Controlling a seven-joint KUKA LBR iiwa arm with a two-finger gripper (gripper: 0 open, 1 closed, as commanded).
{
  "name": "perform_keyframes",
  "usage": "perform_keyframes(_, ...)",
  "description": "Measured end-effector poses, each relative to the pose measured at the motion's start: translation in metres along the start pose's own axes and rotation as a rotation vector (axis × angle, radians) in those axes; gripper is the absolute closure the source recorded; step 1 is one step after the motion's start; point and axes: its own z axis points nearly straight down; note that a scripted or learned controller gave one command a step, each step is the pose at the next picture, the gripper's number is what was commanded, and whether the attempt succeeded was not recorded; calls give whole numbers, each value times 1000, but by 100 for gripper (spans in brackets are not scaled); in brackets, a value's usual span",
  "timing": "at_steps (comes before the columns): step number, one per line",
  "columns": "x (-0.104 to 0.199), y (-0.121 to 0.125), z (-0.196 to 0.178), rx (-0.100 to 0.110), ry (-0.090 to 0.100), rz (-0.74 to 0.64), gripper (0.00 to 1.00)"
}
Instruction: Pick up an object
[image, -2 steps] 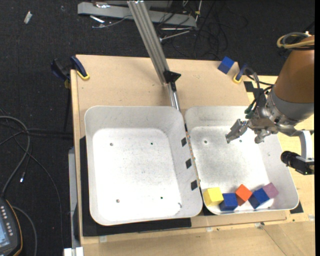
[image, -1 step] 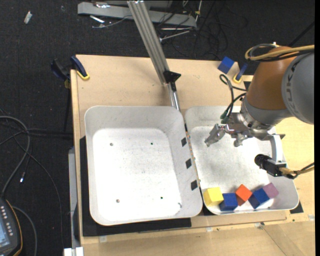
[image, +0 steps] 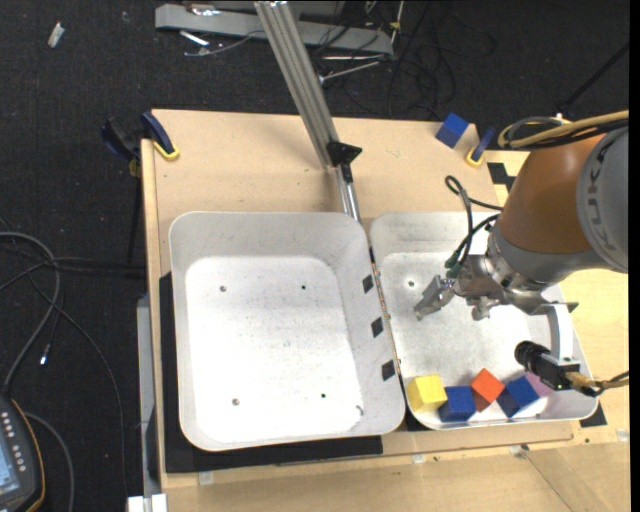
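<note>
Worktop (image: 250, 140): light wood, carrying two shallow white bins side by side.

Nearest items, along the near edge of the right bin (image: 400, 232): a yellow block (image: 427, 390), a blue block (image: 459, 402) just beside it, an orange block (image: 487, 386) tilted and touching the blue one, and a second blue block (image: 519, 395) near the bin's near right corner, with a pale pink piece (image: 541, 381) showing just beyond it. All lie loose on the bin floor, apart from the hand.

Left bin (image: 185, 300): white floor with faint speckling and four small dark dots.

Hand (image: 455, 298): over the middle of the right bin, well apart from the blocks; its two metal fingers stand spread apart with nothing between them. The grey arm with its orange band (image: 550, 190) enters from the right above it, cables looping alongside.

Farther back: a small blue cube (image: 453, 129) on the worktop's far right edge, a blue and yellow clamp (image: 158, 135) at the far left corner, and a slanted metal pole (image: 300, 80) rising beyond the bins.
</note>
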Motion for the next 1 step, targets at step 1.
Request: perform_keyframes(1, 18, -40, 0, 0, 0, -1, 0)
